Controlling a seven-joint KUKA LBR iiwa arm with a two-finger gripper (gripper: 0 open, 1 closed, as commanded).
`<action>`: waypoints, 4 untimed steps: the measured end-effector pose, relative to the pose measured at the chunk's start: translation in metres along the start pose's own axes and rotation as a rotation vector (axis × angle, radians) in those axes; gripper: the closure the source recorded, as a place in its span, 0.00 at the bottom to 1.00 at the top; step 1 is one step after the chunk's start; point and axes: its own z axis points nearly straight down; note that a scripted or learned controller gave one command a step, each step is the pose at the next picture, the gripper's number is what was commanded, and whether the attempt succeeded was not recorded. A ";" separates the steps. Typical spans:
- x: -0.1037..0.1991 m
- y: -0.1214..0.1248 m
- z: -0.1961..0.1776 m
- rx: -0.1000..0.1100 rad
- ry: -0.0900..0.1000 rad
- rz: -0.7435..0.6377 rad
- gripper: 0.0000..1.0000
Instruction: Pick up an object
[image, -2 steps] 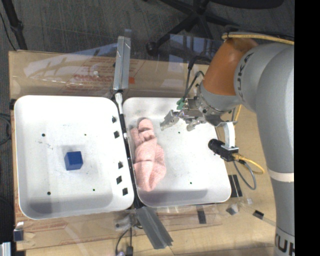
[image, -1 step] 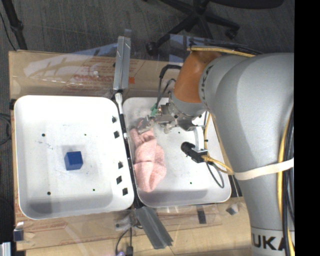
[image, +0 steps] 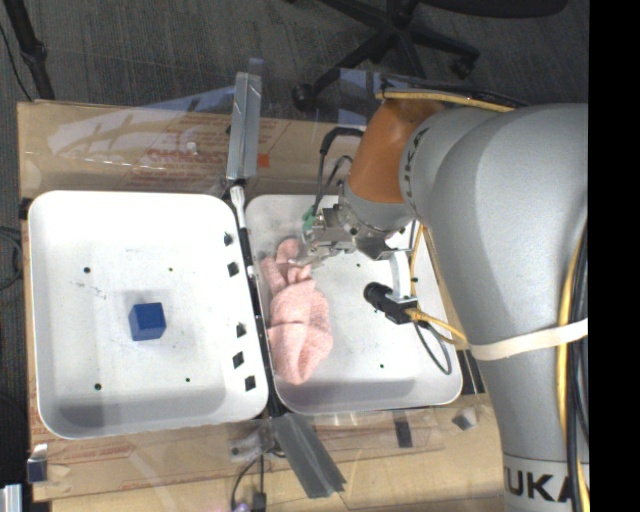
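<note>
Pink cloth under the end effector, grasp not confirmed.

Metal end effector (image: 318, 240) sits low in the right bin (image: 440, 385), at the upper tip of the pink cloth (image: 296, 322); whether it is parted or closed on the fabric I cannot tell from this slant. The cloth lies bunched along the bin's left wall, near the divider. For a good pick, I judge it should press into a thick fold, not the thin edge, then lift straight up. A blue cube (image: 147, 320) rests in the left bin (image: 60, 215), well apart.
</note>
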 end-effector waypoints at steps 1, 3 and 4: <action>0.029 0.024 -0.128 -0.015 -0.001 0.068 1.00; 0.074 0.025 -0.088 -0.006 -0.001 0.379 1.00; 0.068 0.025 -0.171 -0.013 -0.001 0.246 1.00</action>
